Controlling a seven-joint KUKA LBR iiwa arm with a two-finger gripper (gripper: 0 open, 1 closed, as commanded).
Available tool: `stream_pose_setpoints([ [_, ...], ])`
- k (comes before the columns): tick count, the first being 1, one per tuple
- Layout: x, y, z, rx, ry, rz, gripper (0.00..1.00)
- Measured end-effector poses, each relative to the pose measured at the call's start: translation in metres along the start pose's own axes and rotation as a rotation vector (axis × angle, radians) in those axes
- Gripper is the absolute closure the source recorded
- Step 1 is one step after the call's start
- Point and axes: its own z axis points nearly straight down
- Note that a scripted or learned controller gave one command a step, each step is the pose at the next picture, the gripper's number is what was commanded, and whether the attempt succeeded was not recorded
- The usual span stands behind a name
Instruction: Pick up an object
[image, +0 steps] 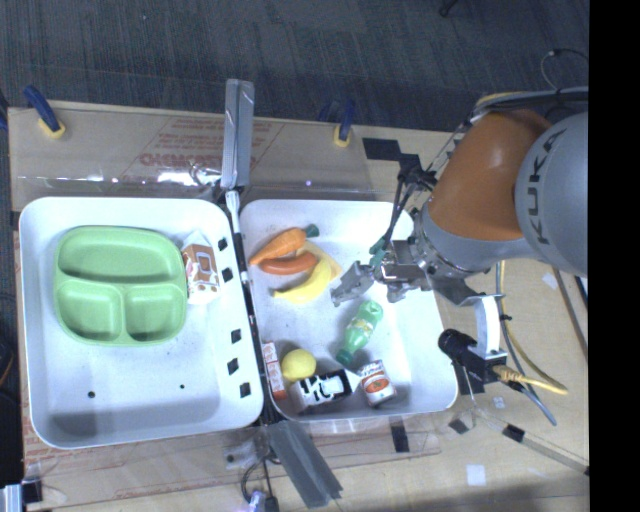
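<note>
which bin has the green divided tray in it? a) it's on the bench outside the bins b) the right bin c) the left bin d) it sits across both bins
c: the green divided tray lies inside the left bin, beside a small carton, while the right bin holds the carrot, banana and green bottle.
</note>
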Motion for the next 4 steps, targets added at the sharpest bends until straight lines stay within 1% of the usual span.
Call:
stream_pose_setpoints([
  [1, -0.018, 0.029, 0.126, 0.000, 0.001, -0.478, 0.00],
  [2, 0.007, 0.079, 0.159, -0.003, -0.002, -0.245, 0.00],
  [3, 0.007, 0.079, 0.151, 0.001, -0.002, -0.249, 1.00],
  [4, 0.003, 0.029, 0.160, 0.002, 0.001, -0.070, 1.00],
])
